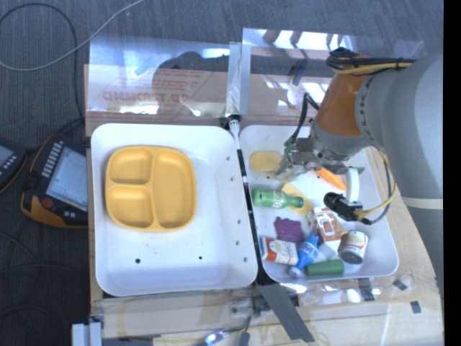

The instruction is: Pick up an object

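A: Camera view. Grey arm with orange band reaches into the right white bin (389, 262); two-finger gripper (294, 163) hangs low over the bin's far-left part, beside a pale yellow round piece (263, 161). Whether it is apart or together, I cannot tell.

B: Step?

A: Judged: descent to grasp, nothing held. Green plastic bottle (276, 199) lies just nearer. Left bin holds a yellow divided plate (151, 187).

B: Next?

A: Likely settle, close, then lift.
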Robot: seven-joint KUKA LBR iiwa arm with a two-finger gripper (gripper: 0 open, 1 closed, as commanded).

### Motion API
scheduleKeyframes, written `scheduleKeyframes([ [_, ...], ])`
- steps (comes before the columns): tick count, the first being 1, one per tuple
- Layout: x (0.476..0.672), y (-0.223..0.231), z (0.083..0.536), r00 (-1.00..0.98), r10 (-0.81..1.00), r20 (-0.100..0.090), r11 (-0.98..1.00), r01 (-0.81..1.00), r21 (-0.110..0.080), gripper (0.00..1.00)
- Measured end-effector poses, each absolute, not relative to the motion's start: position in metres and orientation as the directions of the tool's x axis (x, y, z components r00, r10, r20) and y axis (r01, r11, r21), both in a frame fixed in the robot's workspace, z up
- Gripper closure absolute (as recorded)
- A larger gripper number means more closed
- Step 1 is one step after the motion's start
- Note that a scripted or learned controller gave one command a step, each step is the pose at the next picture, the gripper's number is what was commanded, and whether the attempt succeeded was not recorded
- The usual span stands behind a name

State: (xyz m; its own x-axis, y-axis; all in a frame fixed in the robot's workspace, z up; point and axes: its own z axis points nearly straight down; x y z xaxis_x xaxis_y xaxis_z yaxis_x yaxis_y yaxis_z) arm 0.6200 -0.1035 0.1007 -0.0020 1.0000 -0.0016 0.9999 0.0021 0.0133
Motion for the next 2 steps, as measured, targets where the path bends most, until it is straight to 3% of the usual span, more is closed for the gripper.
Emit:
scheduleKeyframes([
  [1,0.640,-0.145,0.092,-0.092,0.996,-0.006,0.092,0.996,0.014,1.00],
  [2,0.637,-0.212,0.092,-0.164,0.986,0.009,0.164,0.986,0.013,1.00],
])
